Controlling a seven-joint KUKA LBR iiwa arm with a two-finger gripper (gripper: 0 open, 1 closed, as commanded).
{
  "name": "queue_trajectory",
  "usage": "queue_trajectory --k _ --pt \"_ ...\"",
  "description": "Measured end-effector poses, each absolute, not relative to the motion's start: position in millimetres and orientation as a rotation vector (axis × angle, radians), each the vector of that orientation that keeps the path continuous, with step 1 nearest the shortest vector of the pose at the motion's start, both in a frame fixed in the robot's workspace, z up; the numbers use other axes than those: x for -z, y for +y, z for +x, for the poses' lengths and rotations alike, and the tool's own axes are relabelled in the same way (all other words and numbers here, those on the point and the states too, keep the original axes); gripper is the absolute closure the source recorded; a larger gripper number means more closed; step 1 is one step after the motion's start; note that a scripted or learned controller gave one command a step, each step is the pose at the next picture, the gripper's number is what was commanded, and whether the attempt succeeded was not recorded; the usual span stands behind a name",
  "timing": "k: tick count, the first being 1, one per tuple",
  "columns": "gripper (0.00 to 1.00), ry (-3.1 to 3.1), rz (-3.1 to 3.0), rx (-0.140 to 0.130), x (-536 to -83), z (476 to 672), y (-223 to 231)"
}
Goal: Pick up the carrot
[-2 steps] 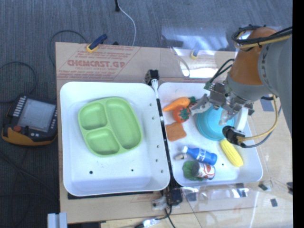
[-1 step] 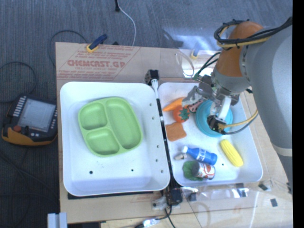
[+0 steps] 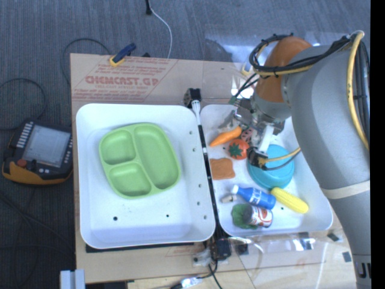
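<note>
Carrot lies in the right bin, far-left part, tilted with its tip pointing left toward the divider between bins. Gripper sits directly over the carrot's thick right end; whether it is open, closed or gripping cannot be told from this angle. Red strawberry-like piece just near-side of the carrot, touching or almost. Orange-brown flat piece nearer still, by the bin's left wall. Blue bowl to the right of those, under the wrist. Blue-and-white bottle lies nearer, with yellow corn-like item to its right and a green-topped can at the near edge. Left bin holds a green divided plate. Handheld pendant rests on the floor at far left.
</note>
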State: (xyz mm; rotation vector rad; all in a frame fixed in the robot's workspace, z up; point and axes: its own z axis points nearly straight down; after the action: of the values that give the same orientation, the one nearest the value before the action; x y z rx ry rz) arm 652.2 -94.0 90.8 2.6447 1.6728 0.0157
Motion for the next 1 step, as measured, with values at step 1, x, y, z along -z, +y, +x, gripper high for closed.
queue_trajectory --k 1 --pt "1.00 1.677 2.654 0.009 -99.0 648.6 -95.4"
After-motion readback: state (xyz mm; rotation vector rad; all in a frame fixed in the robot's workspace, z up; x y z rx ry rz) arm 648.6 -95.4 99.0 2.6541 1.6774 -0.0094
